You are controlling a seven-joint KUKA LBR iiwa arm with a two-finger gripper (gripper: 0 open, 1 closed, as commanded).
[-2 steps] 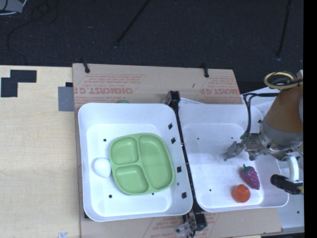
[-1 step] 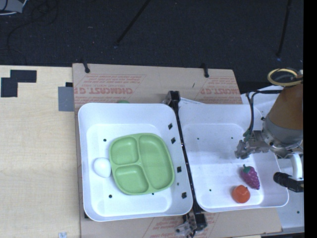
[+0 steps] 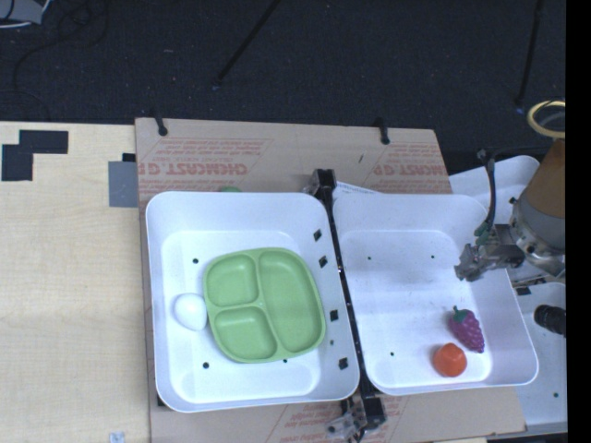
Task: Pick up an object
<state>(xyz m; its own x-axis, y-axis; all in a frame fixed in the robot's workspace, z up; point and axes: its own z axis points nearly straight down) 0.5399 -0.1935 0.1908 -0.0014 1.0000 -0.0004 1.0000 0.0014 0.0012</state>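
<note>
In the right bin point(image 3: 406, 247) a purple bunch of grapes point(image 3: 468, 329) lies near the right wall, and an orange-red round fruit point(image 3: 451, 360) sits just below it near the front corner. The left bin point(image 3: 185, 220) carries a green three-compartment plate point(image 3: 263, 303) with a white egg-like ball point(image 3: 190, 311) beside its left edge. My gripper point(image 3: 471, 266) hangs over the right side of the right bin, a little above and behind the grapes. Nothing shows between its fingers.
The arm with its orange band point(image 3: 554, 187) comes in from the right edge. A brown cardboard sheet point(image 3: 277, 160) lies under both bins, with a light wooden bench top point(image 3: 65, 284) to the left. A black divider clip point(image 3: 323, 185) sits between the bins.
</note>
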